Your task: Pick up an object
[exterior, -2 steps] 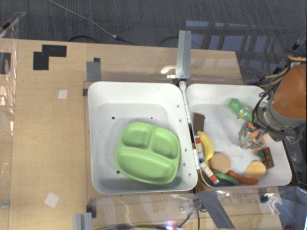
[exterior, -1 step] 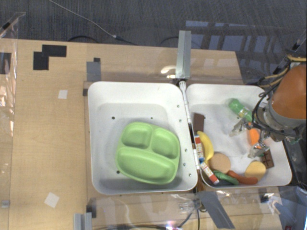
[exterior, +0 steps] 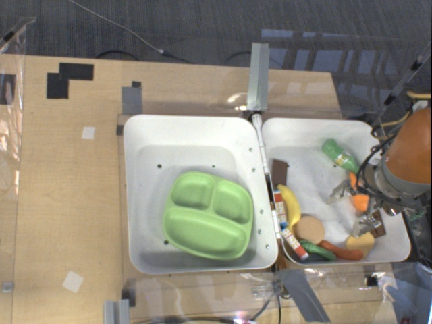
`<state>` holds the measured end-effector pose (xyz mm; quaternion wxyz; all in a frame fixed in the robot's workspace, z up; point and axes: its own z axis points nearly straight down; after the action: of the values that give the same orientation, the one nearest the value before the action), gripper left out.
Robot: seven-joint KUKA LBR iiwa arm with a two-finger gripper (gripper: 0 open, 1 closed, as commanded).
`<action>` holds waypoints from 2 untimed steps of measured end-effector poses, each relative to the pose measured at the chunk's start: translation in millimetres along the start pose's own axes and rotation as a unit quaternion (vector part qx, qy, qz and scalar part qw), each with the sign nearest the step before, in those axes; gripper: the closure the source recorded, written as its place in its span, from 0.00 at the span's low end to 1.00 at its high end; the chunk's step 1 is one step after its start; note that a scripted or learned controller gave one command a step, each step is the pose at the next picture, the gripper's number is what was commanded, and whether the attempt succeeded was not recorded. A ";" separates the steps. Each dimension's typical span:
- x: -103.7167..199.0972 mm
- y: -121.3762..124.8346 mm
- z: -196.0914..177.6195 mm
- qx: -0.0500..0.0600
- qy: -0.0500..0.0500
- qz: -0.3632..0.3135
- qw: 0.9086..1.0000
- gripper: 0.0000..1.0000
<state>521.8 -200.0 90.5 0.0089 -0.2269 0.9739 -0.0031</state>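
gripper (exterior: 364,211) low in right bin (exterior: 317,140) w/ banana (exterior: 291,204) nearby; grip state can't tell; green tray (exterior: 208,214) in left bin (exterior: 148,147).

Yellow banana (exterior: 291,205) lying along right bin's left wall, green bottle (exterior: 339,155) tilted near far edge

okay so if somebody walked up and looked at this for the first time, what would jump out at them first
Probably the big green divided tray, lying alone in the left bin and bright against the white. Next, the cluster of toy food in the right bin: a yellow banana near the divider, a green bottle toward the back. The arm's orange band looms over that bin's right side.
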 end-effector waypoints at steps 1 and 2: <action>-20.7 1.3 0.3 0.000 0.001 -0.001 1.000 0.00; -26.9 0.3 -14.5 0.004 -0.006 -0.004 1.000 1.00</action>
<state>545.5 -187.8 105.4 0.0158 -0.2303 0.9730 -0.0061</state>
